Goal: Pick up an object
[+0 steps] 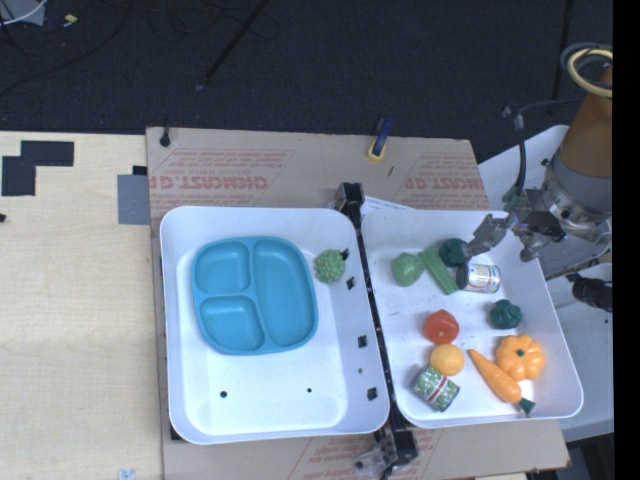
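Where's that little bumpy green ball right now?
The bumpy green ball lies in the left bin, against its right wall, just right of the blue divided plate and across the divider from the toy food in the right bin.

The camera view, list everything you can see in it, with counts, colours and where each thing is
Bins: two, white, side by side on the bench.
Divided plate: one, blue, left bin.
Bumpy ball: one, green, left bin beside the plate.
Green pieces: two, right bin, upper left.
Can: one, silver, right bin near the gripper.
Tomato: one, red, right bin centre.
Orange ball: one, below the tomato.
Carrot: one, orange.
Pumpkin: one, orange.
Gripper: over the right bin's upper edge.
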You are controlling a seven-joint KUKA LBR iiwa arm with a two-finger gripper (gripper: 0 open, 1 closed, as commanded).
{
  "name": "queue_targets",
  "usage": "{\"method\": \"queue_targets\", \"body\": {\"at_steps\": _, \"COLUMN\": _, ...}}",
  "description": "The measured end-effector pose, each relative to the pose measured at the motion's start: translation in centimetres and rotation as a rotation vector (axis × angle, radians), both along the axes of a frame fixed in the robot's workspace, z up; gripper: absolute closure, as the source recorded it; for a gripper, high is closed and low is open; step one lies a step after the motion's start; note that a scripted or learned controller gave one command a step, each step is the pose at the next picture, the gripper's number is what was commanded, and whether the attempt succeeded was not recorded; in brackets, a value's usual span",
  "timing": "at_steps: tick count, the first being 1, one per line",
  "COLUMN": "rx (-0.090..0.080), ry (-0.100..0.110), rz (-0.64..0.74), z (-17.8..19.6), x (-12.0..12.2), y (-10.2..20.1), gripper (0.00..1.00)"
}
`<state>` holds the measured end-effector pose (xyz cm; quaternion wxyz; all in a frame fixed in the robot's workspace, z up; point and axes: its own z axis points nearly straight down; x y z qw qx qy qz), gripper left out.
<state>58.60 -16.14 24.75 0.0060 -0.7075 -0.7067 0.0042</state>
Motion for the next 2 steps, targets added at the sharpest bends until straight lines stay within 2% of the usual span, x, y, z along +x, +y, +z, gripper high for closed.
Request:
{"method": "queue_targets", "body": {"at_steps": 1, "rx": -0.002, "ry": -0.012, "rz": 0.002, "z": 0.8, "x": 0.2, "y": 0.0, "gripper": 0.0}}
{"method": "queue_targets", "body": {"at_steps": 2, "rx": 0.0, "ry": -0.006, "rz": 0.0, "z": -4.8, "x": -0.1, "y": 1.0, "gripper": 0.0}}
